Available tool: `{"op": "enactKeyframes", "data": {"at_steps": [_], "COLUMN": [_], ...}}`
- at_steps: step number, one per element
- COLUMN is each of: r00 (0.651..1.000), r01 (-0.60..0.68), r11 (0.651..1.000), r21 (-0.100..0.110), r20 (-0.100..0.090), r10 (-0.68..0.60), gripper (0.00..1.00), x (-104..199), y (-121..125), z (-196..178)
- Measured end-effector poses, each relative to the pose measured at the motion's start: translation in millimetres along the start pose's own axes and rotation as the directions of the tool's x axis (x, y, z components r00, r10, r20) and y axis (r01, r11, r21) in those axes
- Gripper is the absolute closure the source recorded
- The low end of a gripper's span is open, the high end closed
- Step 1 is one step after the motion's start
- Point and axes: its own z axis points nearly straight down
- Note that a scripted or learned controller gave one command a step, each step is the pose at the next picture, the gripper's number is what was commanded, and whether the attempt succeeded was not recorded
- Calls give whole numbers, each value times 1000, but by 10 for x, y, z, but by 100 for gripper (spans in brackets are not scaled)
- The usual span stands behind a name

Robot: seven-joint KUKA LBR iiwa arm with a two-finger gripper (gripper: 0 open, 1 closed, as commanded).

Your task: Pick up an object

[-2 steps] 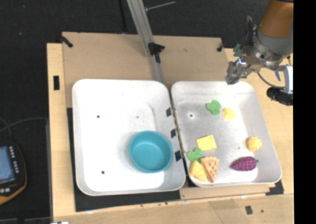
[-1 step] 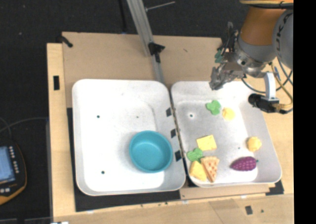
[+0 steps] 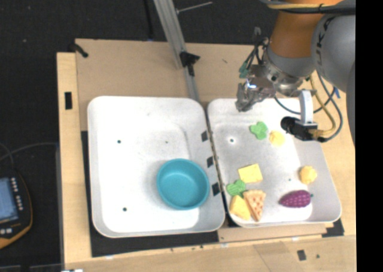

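Green plastic, the little clover-shaped piece point(image 3: 258, 130), is the pick I would go for: it lies just below and to the right of my gripper point(image 3: 245, 102), which hangs over the far edge of the right bin point(image 3: 323, 163). I cannot tell how the gripper stands (too dark and small from up here). To do this well I'd centre over the piece before descending, keeping off the small yellow piece point(image 3: 276, 138) just beyond it and the bin wall behind the gripper.
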Motion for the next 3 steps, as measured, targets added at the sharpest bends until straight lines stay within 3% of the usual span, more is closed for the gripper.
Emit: {"op": "enactKeyframes", "data": {"at_steps": [2, 3], "r00": [1000, 1000], "r01": [3, 4], "r11": [1000, 1000], "r21": [2, 2], "r20": [0, -1], "r10": [-3, -4], "gripper": [100, 100], "x": [1039, 1426], "y": [-174, -433], "z": [150, 117]}}
